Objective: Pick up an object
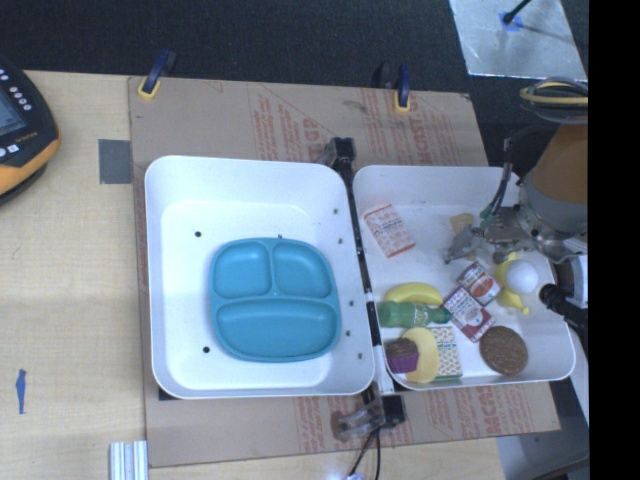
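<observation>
Two bins; gripper (462,245) low in right bin (420,183) — among clutter.

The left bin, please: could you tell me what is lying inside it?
The left bin holds a blue divided plate with three compartments, lying flat near its middle. Whatever sits under the plate is covered, so I cannot tell.

Grey arm (560,203), orange band above wrist, black cable loop on top.
</observation>
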You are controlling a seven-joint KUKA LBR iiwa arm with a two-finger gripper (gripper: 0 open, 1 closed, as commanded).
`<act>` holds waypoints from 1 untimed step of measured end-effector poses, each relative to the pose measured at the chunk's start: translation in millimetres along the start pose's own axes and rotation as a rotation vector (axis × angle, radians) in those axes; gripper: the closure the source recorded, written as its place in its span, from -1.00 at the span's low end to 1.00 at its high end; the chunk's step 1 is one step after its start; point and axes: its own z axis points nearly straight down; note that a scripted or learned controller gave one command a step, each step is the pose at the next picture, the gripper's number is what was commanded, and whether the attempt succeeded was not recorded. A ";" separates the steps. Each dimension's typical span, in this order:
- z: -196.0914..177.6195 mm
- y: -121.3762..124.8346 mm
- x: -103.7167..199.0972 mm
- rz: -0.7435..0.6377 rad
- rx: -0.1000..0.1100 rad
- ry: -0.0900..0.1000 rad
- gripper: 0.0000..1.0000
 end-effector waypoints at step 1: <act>9.5 77.2 16.1 0.009 -0.011 -0.019 -1.00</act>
